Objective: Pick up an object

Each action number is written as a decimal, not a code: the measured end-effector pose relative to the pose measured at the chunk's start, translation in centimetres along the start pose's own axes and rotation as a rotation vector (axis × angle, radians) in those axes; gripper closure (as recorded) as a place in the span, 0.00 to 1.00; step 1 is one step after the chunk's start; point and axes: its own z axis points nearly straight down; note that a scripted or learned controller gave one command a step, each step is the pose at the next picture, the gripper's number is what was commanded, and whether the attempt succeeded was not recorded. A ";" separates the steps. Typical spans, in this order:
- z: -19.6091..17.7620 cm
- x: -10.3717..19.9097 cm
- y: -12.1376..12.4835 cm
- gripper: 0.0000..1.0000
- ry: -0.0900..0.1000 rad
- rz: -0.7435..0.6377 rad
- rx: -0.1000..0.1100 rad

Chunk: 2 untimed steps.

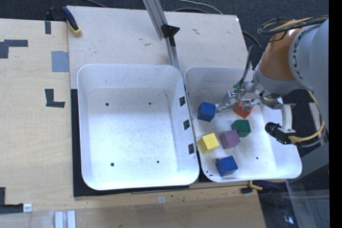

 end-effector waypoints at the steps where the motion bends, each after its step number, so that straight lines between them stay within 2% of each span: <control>1: 1.1 2.1 0.5 0.00 -0.004 0.008 0.008; 2: 2.6 1.1 -2.3 0.00 0.003 0.004 0.020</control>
